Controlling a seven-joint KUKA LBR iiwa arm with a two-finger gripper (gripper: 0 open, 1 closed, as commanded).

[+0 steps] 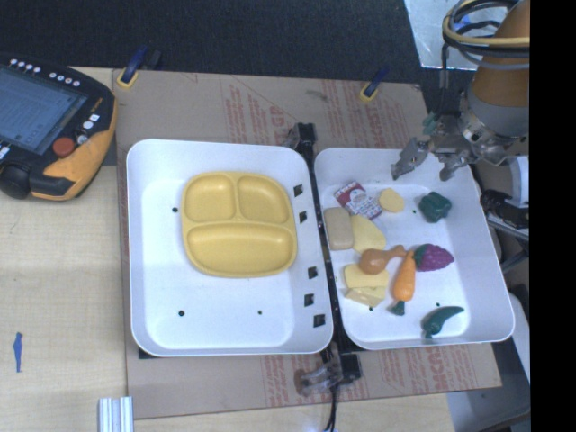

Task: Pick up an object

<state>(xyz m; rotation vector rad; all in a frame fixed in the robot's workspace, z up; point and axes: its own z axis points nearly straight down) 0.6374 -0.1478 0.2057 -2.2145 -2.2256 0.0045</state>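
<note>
At the far left of the desk (63,268) we see a teach pendant (49,129) with a dark screen and an orange grip, lying at about ten o'clock from the left bin (153,322). That bin holds a yellow divided plate (239,223), flat on its floor, with two small compartments toward twelve o'clock and one long one toward six.

A row of black clips (313,268) runs between the two bins. In the right bin (481,304) the toy foods lie loosely grouped. Nearest the dividing wall is a tan bread slice (338,228), with a red-and-white packet (359,200) at its one o'clock and a pale yellow wedge (367,234) touching it at three o'clock. A small yellow round piece (391,201) sits just beside the packet at three o'clock. Below these we see a brown pear-like piece (378,260), a yellow cheese slice (364,286), and an orange carrot (404,279) lying across the cheese's right edge. A purple grape cluster (434,257) touches the carrot at its one o'clock. A dark green piece (435,206) lies apart at the bin's two o'clock, and a green pepper (443,319) lies near the five o'clock corner.

The gripper (434,160) hangs over the bin's twelve o'clock rim, above the dark green piece. Its fingers (407,162) are spread wide apart, with nothing between them.
</note>
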